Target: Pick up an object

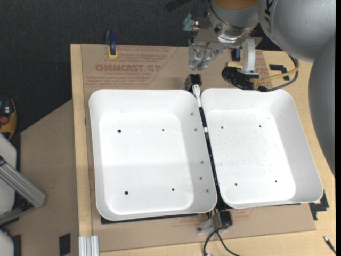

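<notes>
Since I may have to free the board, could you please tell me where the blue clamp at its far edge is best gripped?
Take the blue clamp by its blue upper part, probably from above: that part stands clear of the board, while its yellow foot sits on the board's edge. It looks small, so this is tentative.

Bright, even overhead light; white bins (144, 148) near overexposure, soft shadows, slightly soft focus.
</notes>
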Action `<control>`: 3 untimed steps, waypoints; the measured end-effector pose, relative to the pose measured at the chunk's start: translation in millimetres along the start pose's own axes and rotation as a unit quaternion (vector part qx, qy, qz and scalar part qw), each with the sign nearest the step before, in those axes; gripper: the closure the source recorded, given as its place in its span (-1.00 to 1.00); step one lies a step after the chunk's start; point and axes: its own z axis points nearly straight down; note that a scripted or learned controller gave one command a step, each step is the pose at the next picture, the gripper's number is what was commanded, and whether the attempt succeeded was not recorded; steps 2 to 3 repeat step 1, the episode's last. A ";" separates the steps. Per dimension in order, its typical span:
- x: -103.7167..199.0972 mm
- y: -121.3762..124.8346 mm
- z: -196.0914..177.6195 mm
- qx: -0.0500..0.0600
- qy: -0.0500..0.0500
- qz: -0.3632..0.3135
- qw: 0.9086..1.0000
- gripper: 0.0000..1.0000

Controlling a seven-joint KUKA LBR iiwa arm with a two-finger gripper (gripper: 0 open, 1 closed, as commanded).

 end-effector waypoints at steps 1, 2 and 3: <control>81.5 -3.6 69.3 0.008 0.002 -0.006 1.000 1.00; 81.5 -3.6 69.3 0.008 0.002 -0.006 1.000 1.00; 81.5 -3.6 69.3 0.008 0.002 -0.006 1.000 1.00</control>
